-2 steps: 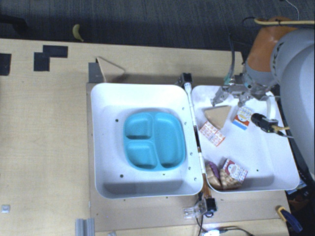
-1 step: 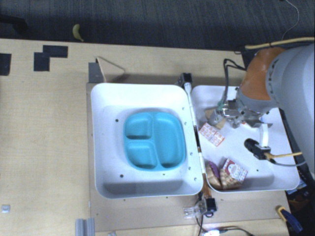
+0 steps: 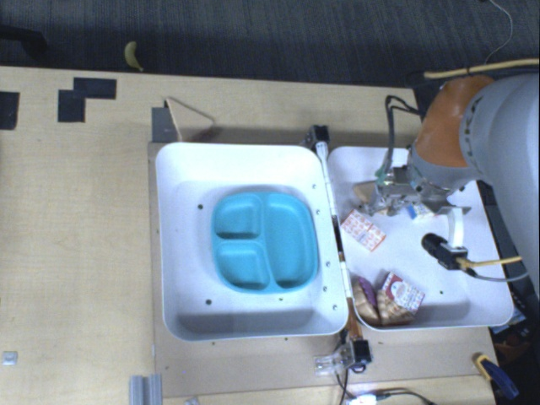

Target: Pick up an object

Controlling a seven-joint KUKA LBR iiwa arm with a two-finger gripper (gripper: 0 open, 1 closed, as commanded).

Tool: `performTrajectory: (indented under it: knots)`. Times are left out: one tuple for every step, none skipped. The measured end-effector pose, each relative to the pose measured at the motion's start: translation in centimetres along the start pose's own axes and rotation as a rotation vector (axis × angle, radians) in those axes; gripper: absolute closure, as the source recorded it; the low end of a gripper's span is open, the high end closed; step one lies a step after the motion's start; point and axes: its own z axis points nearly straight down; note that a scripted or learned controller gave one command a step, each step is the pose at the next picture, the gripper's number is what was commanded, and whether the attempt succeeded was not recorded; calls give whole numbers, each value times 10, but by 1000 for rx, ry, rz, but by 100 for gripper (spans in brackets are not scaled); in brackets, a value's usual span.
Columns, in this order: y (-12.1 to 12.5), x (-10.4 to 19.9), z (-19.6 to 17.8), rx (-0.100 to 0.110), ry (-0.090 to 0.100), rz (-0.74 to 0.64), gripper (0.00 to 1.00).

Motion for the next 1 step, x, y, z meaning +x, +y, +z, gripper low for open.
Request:
performTrajectory:
  knots:
    - [-69,73,-88,8,4,4,100]
